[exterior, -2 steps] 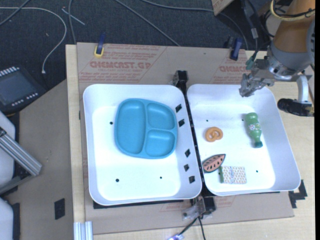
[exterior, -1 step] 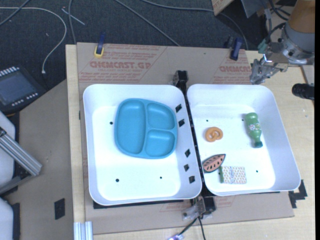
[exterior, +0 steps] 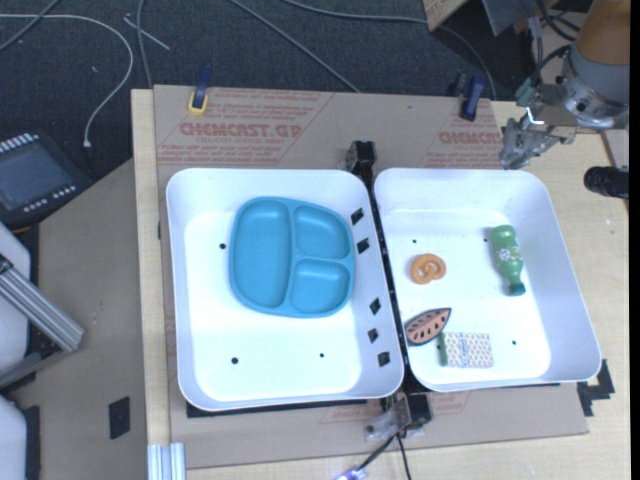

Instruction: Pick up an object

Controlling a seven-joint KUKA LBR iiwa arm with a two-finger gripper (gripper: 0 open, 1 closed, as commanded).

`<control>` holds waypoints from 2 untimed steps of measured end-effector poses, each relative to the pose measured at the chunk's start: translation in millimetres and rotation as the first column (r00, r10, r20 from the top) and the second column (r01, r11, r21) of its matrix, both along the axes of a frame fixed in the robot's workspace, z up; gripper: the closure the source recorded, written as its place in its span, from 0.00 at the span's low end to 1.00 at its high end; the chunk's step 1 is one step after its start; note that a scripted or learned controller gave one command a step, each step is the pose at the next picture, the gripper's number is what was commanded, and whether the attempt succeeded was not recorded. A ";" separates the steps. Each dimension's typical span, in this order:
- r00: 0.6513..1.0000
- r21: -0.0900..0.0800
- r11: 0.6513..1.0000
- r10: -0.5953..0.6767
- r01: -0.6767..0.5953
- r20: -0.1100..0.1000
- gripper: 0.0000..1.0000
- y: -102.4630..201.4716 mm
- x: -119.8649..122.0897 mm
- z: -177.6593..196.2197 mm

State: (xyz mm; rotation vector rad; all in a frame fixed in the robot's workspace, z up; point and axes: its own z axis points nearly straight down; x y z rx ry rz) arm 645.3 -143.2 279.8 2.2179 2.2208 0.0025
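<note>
Camera view: blue tray (exterior: 291, 257) in L bin (exterior: 190, 298).

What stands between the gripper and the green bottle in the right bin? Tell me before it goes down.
Nothing visible does. The gripper hangs above the far rim of the right bin, and the green bottle lies on bare bin floor nearer the camera. The orange spiral piece sits apart to the bottle's left, off that path.

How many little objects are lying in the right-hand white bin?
4: a green bottle near the right side, an orange spiral pastry mid-bin, a leaf-shaped piece at the front left, and a patterned square packet beside it.
</note>
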 end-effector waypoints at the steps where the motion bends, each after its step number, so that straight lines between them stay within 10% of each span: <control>1: 1.000 0.004 1.000 0.003 -0.003 -0.008 1.00 49.5 -29.4 -18.0; 2: 1.000 0.004 1.000 0.002 -0.002 -0.007 1.00 84.9 -52.7 -28.3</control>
